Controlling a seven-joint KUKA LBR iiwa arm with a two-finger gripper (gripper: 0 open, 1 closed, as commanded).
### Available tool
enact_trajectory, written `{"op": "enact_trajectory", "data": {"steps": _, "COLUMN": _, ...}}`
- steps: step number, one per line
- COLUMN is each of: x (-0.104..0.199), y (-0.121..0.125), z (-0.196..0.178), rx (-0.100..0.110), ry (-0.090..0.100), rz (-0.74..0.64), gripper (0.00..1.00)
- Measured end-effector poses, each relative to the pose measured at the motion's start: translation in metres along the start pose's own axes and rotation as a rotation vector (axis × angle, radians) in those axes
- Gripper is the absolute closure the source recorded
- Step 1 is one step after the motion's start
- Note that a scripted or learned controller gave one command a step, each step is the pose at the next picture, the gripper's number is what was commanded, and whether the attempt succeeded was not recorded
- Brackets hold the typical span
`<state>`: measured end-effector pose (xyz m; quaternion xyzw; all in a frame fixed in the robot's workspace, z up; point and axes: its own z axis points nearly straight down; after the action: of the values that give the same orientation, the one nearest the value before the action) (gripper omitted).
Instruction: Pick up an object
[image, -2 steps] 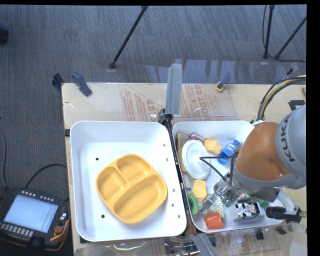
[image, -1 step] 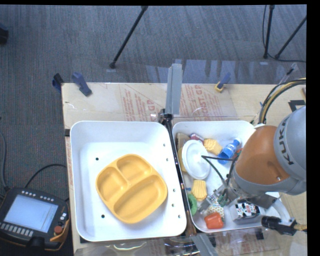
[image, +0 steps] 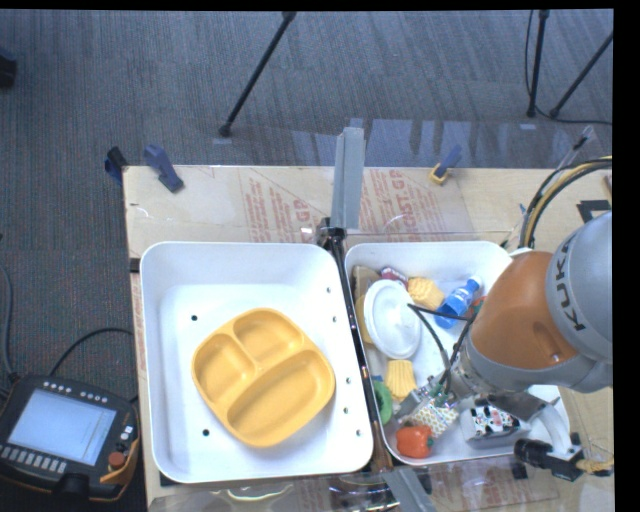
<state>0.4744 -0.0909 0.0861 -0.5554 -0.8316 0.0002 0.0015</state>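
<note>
Gripper is down low in the right bin, toward its near half, and from my screen I cannot tell whether it is released or clenched, because the wrist covers it from above. My arm reaches in from the right and bends steeply downward, its orange band bulking over the bin's right side and the grey link above it running off the edge of the view. Just beside the gripper, on its near side, lies a small speckled block, pale with dots of several colours, tilted on the bin floor; I can't see whether the gripper touches it. A red tomato-like piece sits just beside the block at the bin's near wall. A yellow ribbed piece lies a little farther back to the left, with a green piece against the left wall. On the other side of the block is a black-and-white patterned thing. Farther back I see a white round dish, a small yellow item, a blue bottle lying near the orange band, and a red bit at the far corner. The left bin holds a yellow divided plate, well apart from the arm.
</note>
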Motion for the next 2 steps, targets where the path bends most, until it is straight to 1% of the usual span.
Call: {"op": "enact_trajectory", "data": {"steps": 2, "x": -0.0011, "y": -0.0003, "z": -0.0003, "rx": -0.002, "ry": -0.002, "rz": 0.274, "gripper": 0.00}}
